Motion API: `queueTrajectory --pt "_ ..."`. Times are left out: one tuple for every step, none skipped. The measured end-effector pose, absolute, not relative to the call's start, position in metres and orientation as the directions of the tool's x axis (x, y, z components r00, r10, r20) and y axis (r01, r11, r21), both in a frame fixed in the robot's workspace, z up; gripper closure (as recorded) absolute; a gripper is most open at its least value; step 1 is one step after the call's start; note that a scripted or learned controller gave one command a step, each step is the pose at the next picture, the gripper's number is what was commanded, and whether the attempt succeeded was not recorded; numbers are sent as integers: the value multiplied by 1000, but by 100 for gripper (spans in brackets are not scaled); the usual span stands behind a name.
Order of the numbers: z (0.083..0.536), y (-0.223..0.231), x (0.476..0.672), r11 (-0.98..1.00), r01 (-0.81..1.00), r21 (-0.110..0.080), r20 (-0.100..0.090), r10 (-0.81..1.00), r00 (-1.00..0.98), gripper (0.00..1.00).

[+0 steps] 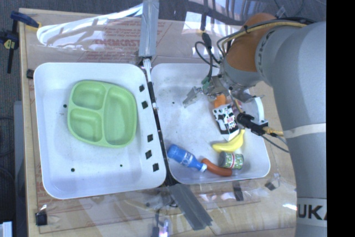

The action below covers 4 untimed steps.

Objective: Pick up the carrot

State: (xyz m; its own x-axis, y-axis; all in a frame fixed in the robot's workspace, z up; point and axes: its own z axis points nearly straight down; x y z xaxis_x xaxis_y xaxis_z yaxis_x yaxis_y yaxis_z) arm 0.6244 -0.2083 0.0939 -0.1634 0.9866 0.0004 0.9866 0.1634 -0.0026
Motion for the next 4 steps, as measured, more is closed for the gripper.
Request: queueTrajectory --pt "94 -207 656 313 950 2 -2 950 -313 0" --pt "194 -210 647 345 939 1 -2 939 -345 0" --pt "137 -161 657 397 918 -2 1 918 -397 0" --pt "190 -211 639 436 900 0 -2 900 -436 0"
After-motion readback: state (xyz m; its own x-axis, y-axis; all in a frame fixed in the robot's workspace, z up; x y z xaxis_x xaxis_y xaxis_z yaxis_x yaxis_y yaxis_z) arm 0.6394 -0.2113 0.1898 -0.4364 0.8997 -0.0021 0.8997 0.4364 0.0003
